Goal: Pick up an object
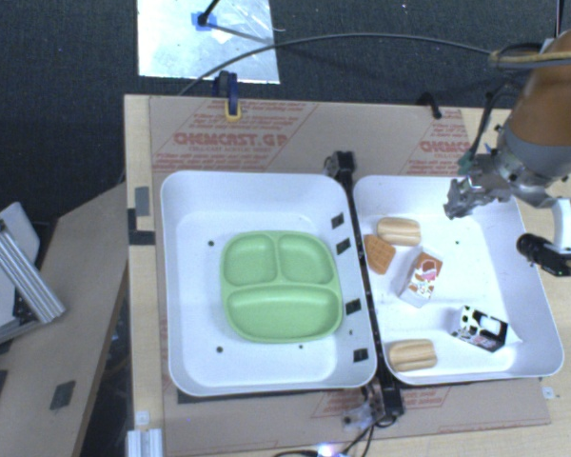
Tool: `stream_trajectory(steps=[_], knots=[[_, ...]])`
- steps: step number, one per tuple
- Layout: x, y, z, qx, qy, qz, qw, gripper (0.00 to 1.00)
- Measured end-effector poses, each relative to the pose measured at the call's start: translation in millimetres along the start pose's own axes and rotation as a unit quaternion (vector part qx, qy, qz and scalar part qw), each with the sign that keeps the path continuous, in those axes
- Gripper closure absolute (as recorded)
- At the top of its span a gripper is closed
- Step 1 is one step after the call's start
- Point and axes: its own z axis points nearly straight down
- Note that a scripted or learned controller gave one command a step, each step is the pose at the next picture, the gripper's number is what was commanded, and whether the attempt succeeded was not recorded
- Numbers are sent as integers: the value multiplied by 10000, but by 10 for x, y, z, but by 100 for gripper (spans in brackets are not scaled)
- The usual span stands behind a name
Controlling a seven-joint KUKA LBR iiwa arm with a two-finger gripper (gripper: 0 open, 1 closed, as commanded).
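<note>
The end effector (pixel 462 201) hangs over the right bin's (pixel 542 346) far part; I cannot tell its opening. The bread roll (pixel 399 229) lies just left and nearer, long axis left-right.

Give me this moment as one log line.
arm: over right bin | gripper: above far edge, nothing seen held | right bin: two buns, wedge, carton, black box | left bin: green tray

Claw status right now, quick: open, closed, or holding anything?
Claw: cannot be told whether open or closed; it hangs over the right bin's far edge, with nothing visibly held.
</note>
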Motion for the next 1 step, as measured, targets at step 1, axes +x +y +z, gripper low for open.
stream_trajectory(steps=[1], knots=[[573,-233,29,30,16,-28,10000,100]])
